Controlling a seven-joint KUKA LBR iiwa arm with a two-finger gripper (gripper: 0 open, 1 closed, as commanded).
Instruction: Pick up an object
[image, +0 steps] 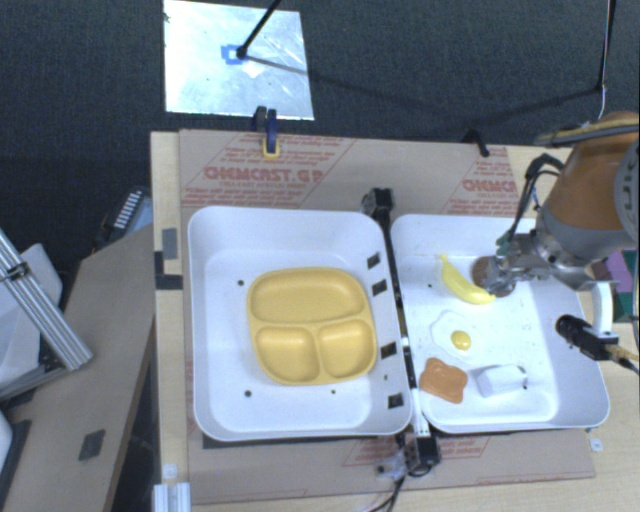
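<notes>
The gripper (492, 274) is seen low in the right bin (575, 400), at the right end of the banana (462, 281). Whether it is released or clenched cannot be told; contact with the banana appears likely but is not confirmed from this slanted angle. A fried egg (455, 336) lies near the bin's middle, with an orange piece (443, 380) and a small white block (498, 379) nearer the front wall. The left bin (215, 300) is occupied by a yellow divided tray (310, 324).

Judgement: the banana is taken as the target. A good grasp would be centred across the banana's narrow width, not at its tip. A slow vertical lift is advised, so slipping is noticed early.
</notes>
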